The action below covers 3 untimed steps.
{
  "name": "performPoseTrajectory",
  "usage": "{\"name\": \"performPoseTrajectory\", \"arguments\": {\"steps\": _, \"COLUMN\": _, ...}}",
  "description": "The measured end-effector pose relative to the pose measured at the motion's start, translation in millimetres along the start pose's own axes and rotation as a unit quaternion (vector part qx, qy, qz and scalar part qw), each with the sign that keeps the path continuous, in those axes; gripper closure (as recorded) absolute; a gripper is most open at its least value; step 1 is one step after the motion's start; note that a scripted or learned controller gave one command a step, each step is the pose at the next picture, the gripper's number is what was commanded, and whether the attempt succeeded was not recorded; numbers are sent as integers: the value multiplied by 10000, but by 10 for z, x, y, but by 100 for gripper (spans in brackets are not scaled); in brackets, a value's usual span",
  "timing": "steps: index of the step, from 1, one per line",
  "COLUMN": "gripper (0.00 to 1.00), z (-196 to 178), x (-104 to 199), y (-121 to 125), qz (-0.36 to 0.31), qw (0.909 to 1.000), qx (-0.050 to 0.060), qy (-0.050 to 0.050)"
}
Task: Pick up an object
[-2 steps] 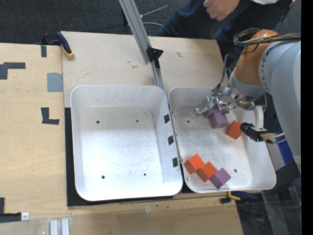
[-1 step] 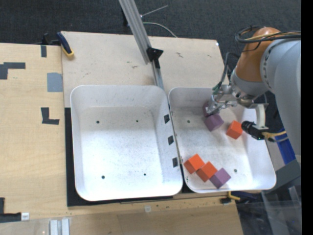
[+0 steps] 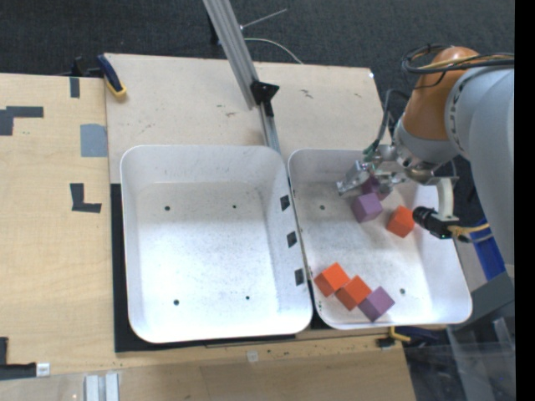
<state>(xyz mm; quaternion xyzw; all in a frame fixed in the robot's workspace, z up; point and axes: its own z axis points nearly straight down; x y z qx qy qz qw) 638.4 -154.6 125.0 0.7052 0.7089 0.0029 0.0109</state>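
A plywood bench (image 3: 50,182) carries two shallow white bins side by side. The left bin (image 3: 142,224) is the larger-looking of the pair; the right bin (image 3: 435,295) holds five small blocks. The grey arm (image 3: 489,132) (orange band above the wrist) reaches in from the right and ends over the far part of the right bin. A slanted metal rail (image 3: 234,40) runs from the far edge down to the gap between the bins. The gripper (image 3: 365,182) sits low over the far part of the right bin, directly above and touching or nearly touching a purple block (image 3: 367,207); whether its fingers are wide or closed cannot be told from this angle, and no block is seen between them. Just right of that block lies an orange block (image 3: 400,221), apart from it. In the near part of the bin three blocks huddle in a row: an orange one (image 3: 333,277), a second orange one (image 3: 353,291) touching it, and a purple one (image 3: 377,303) at the right end. A blue-and-yellow clamp (image 3: 111,75) grips the bench's far left corner.
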Motion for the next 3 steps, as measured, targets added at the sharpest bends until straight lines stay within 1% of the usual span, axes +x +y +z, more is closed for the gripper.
{"name": "performPoseTrajectory", "arguments": {"steps": 1, "gripper": 0, "z": -528, "x": 618, "y": 117, "qz": -14, "qw": 10000, "qx": 72, "qy": 66}}
{"name": "performPoseTrajectory", "arguments": {"steps": 2, "gripper": 0, "z": 115, "x": 162, "y": 31, "qz": 6, "qw": 10000, "qx": 35, "qy": 40}}
{"name": "performPoseTrajectory", "arguments": {"steps": 3, "gripper": 0, "z": 322, "x": -18, "y": -554, "qz": 34, "qw": 9999, "qx": 116, "qy": 50}}
